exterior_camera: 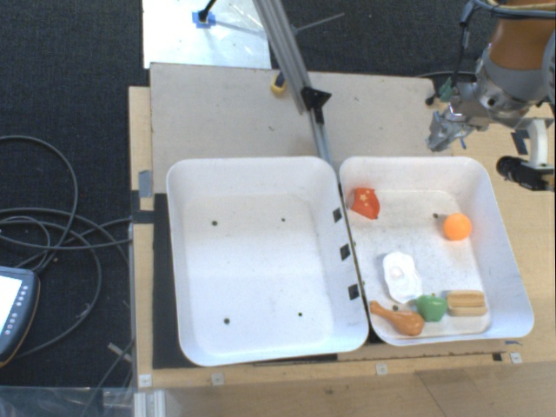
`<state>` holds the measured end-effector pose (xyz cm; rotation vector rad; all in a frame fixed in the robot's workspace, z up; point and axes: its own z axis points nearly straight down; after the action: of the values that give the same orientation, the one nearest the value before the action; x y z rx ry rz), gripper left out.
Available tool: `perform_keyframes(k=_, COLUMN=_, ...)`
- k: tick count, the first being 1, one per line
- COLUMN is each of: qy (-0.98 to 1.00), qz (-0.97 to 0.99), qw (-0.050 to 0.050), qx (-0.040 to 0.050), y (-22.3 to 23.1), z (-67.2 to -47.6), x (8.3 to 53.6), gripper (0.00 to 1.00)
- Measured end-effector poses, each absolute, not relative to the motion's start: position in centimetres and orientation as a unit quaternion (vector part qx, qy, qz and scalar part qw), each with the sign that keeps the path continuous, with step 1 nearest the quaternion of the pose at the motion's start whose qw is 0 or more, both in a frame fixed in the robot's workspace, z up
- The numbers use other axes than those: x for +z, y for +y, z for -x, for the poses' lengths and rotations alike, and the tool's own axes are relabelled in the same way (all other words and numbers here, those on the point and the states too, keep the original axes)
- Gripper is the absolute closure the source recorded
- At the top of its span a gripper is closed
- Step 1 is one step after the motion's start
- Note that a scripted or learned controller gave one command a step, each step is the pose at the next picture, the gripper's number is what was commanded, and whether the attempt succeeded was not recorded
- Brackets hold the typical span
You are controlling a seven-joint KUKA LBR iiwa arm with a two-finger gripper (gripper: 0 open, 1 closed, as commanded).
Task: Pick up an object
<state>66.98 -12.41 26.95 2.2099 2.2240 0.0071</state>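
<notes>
The right bin (499, 224) holds several small objects: a red piece (364, 202) at its far left, an orange ball (457, 226) toward the right wall, a white flat piece (401, 274) in the middle, and along the near wall a brown drumstick shape (397, 316), a green piece (430, 306) and a tan hot dog bun (466, 301). My gripper (444, 134) hangs above the bin's far rim, up and to the right of the red piece, with nothing visible between its fingers.
The left bin (252, 250) lies beside the right one. A grey pole (287, 46) slants down to the divider between the bins. Cables (52, 224) and a tablet (13, 307) lie on the floor at the left.
</notes>
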Motion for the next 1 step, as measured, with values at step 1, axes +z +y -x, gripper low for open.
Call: perform_keyframes(k=1, qy=0.711, qz=-0.704, qw=-0.001, qx=0.0006, y=-7.39, z=-65.13, x=26.03, gripper=1.0)
